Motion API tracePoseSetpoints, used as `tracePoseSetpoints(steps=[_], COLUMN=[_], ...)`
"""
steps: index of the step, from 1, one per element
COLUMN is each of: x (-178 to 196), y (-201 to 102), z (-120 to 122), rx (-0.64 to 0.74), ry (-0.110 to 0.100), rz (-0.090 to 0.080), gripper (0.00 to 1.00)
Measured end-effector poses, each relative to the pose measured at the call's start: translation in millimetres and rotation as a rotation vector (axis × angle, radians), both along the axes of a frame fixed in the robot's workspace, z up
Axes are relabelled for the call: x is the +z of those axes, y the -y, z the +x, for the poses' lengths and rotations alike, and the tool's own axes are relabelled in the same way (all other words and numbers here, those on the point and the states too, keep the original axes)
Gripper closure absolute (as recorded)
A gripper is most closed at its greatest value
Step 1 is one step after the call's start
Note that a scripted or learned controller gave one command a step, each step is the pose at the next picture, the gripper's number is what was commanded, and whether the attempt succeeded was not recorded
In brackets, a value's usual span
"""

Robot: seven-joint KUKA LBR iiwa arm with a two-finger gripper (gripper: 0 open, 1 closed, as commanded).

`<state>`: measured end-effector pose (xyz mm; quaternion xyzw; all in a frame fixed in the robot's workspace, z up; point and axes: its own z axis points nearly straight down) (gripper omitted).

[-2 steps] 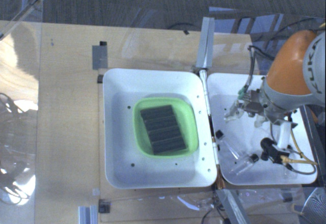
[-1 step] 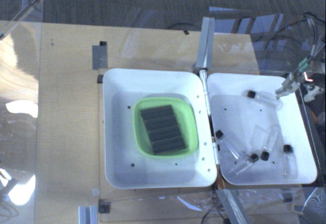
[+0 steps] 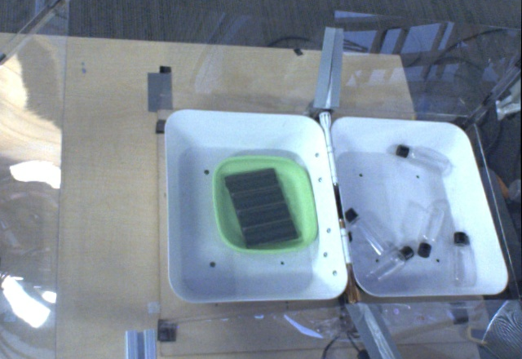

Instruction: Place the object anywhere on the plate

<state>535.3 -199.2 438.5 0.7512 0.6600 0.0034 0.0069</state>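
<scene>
Camera view: dark ribbed block point(image 3: 260, 208) lies on green plate point(image 3: 265, 202), long axis running upper-left to lower-right.

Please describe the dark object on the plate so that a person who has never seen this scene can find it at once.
Start at the left white bin, which holds a green plate. The dark ribbed block lies on the plate, slightly tilted. The clear black-capped vials lie in the right bin.

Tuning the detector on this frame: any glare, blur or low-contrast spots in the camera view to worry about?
Camera view: bright glare patches on the bench at the left edge; faint reflections streak across its top. Overall focus is soft. The clear tubes in the right bin nearly vanish against white, only their black caps read well. The dark ridged block on the green plate in the left bin has strong contrast.
</scene>
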Motion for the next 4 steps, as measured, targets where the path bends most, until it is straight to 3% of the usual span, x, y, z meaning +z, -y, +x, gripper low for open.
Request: tracePoseSetpoints(steps=[1, 2, 3, 4], x=[-32, -48, -1, -1], y=[2, -1, 7, 6], z=[-47, -46, -46, -46], rx=[-0.043, 0.197, 0.402, 0.322], ry=[-0.007, -0.006, -0.003, -0.003], rz=[0.003, 0.0, -0.006, -0.004], gripper=[0.0, 0.0, 0.0, 0.0])
